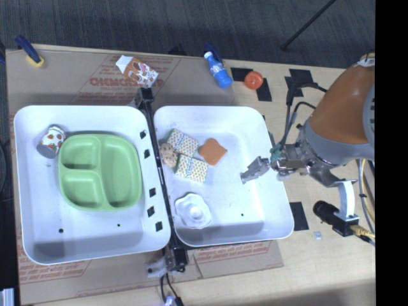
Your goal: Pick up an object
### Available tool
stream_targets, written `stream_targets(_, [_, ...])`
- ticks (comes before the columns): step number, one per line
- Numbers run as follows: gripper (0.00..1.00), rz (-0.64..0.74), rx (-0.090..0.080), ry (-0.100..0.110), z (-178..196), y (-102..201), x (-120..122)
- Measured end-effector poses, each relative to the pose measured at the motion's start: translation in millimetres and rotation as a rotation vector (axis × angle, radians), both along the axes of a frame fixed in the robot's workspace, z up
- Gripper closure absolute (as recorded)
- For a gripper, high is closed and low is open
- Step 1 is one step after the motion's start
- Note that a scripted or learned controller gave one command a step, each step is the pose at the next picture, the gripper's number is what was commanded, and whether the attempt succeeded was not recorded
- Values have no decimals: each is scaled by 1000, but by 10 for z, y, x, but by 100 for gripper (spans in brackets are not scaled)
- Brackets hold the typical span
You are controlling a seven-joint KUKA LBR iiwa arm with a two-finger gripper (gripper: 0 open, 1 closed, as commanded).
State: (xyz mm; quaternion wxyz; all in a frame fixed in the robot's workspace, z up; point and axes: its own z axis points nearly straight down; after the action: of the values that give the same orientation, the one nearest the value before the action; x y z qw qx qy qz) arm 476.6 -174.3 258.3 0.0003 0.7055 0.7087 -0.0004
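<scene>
The right bin (255,218) holds an orange toast-shaped piece (212,151), two patterned packets (186,143) (192,168), a small cookie-like piece (168,154) and a white cup-like object (192,210). My gripper (254,169) hovers over the right side of this bin, to the right of the orange piece and apart from it. Its fingers point left, and nothing shows between them.
The left bin (25,190) holds a green divided plate (100,169) and a small patterned cup (51,141). Behind the bins lie a blue bottle (218,71), an orange cap (254,80), a snack packet (138,71) and a blue-yellow clamp (29,50).
</scene>
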Motion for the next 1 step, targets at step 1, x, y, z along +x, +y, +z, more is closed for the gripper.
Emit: stream_targets(1, [0,3,4,3,-1661,358,-2])
